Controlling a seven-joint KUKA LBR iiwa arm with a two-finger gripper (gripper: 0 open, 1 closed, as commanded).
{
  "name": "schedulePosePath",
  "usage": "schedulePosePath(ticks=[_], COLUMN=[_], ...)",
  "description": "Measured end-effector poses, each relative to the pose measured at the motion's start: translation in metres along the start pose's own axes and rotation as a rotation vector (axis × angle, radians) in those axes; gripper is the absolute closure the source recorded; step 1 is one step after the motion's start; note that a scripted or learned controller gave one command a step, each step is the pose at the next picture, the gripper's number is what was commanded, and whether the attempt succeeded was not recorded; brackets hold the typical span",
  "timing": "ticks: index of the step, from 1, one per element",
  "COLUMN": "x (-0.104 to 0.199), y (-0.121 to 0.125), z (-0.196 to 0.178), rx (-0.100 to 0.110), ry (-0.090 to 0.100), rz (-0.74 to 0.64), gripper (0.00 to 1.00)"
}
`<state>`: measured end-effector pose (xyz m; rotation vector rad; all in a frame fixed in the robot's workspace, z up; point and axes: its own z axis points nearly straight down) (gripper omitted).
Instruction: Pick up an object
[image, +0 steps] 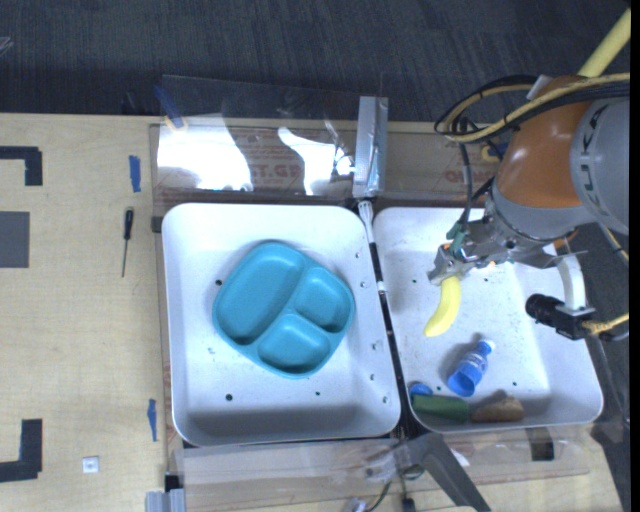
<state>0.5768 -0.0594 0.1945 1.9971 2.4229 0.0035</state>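
The claw (452, 262) hangs low over the right bin (570, 400), near the bin's top left part, and it sits right at the top end of a yellow banana (444, 306). I cannot tell if the claw is spread or pressed together, and I cannot tell if it pinches the banana or just touches it. The banana lies on the bin floor and points down and a little to the left from the claw. Above the claw is the grey arm (590, 150) with its orange band (540, 150), coming in from the right with yellow and black cables (490, 105) looping near it. Lower in the same bin lies a small blue bottle (469, 366), tilted, just below the banana and apart from it. Along the bottom edge of that bin are a dark green thing (441, 405), long like a cucumber, and a brown thing (498, 407) next to it, with a small blue bit (420, 390) at the left end. The left bin (190, 300) holds a big blue plate (285, 307) with three parts. Both bins rest on the light wood tabletop (70, 330).
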Motion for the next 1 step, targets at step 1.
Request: schedulePosePath(ticks=[1], x=[-0.0175], y=[0.0281], z=[0.0133], rx=[0.004], ry=[-0.001], rz=[-0.246], gripper=[1.00])
